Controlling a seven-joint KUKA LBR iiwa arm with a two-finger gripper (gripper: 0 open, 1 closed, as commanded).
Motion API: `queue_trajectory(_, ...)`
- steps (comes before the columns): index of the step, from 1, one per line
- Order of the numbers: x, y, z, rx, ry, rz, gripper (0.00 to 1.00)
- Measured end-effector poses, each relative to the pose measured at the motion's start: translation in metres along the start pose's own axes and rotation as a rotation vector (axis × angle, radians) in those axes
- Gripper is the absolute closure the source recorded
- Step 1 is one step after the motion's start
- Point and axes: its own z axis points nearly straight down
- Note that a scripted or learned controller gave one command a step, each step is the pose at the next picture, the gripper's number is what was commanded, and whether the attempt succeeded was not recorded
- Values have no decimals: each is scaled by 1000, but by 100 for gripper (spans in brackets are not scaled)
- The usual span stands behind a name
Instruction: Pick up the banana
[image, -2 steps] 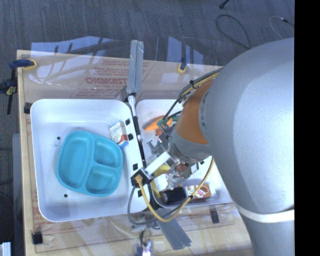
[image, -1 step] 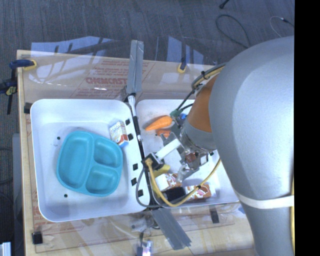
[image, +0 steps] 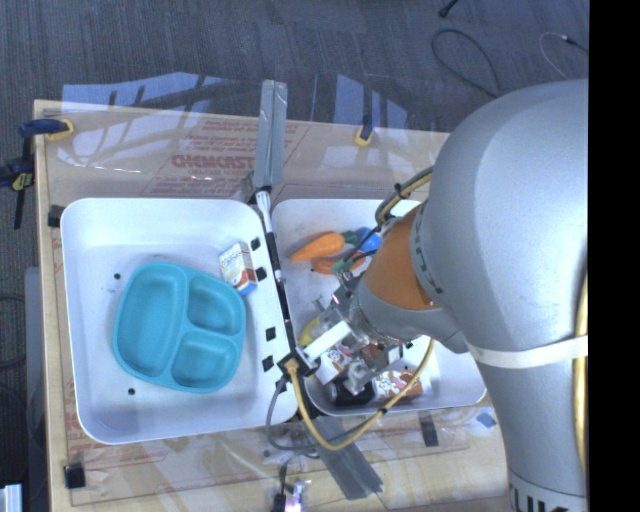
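Standing over the bench, an onlooker's eye falls first on the arm (image: 510, 290), whose grey bulk enters from the right and covers most of the right bin (image: 300, 215). Its orange band sits just above the wrist, over the middle of that bin. The gripper (image: 335, 362) is low at the right bin's near-left corner, close to the divider between the two bins, with cables looping beneath it past the near rim. Whether it is wide, narrow or holding anything cannot be told; the wrist hardware and clutter mask it. A dark object and some small printed packets (image: 395, 383) lie under and just beside the gripper, near the right bin's front wall. The banana cannot be identified with certainty; a small yellowish patch shows by the gripper, against the right bin's left wall, too obscured to name.

Further back in the right bin, an orange carrot-shaped item (image: 318, 246) lies near its far-left corner, with small green and blue pieces (image: 365, 240) touching its right end, next to the arm.

Left of the right bin, the left bin (image: 90, 300) holds a blue divided tray (image: 180, 327) at its centre. A small carton (image: 236, 266) rests at the tray's far-right edge, towards the right bin.
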Motion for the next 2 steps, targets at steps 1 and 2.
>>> queue_trajectory(1,-1,3,6,-10,8,180,0)
queue_trajectory(2,-14,37,6,1,11,131,0)
